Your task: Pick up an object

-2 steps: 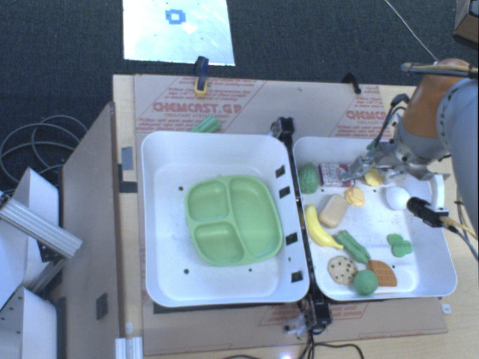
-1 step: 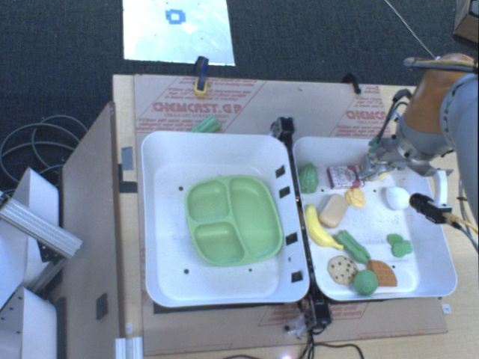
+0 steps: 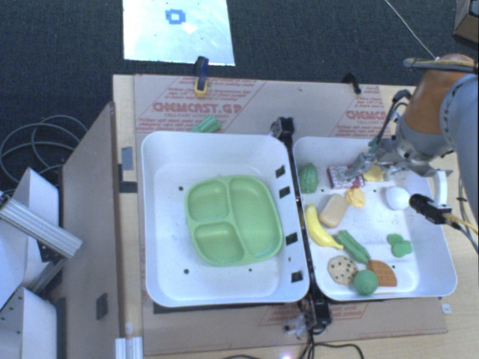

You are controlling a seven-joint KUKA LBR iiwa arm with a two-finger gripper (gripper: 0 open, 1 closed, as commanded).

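Camera view, arm: I see the grey arm [image 3: 449, 118] with its orange band reaching in from the right over the right bin's far side.
Camera view, claw: the claw [image 3: 368, 163] sits low at the far part of the right bin [image 3: 441, 275], just beside a red-and-white packet [image 3: 343, 175] and a small yellow piece [image 3: 373, 173]; I cannot tell how it is set or whether it grips anything.
Camera view, right bin contents: a green pepper-like piece [image 3: 307, 177] at the far left corner, a pale tan block [image 3: 334, 211], a yellow lumpy item [image 3: 355, 197], a white egg [image 3: 397, 197], a banana [image 3: 320, 229], a long green vegetable [image 3: 352, 245], a cookie [image 3: 341, 269], a green ball [image 3: 365, 282] touching an orange wedge [image 3: 383, 272], and a small broccoli-like piece [image 3: 400, 245].
Camera view, left bin: the left bin [image 3: 165, 200] holds a green three-compartment tray [image 3: 233, 220].
Camera view, tabletop: the tabletop [image 3: 90, 223] carries both bins side by side.
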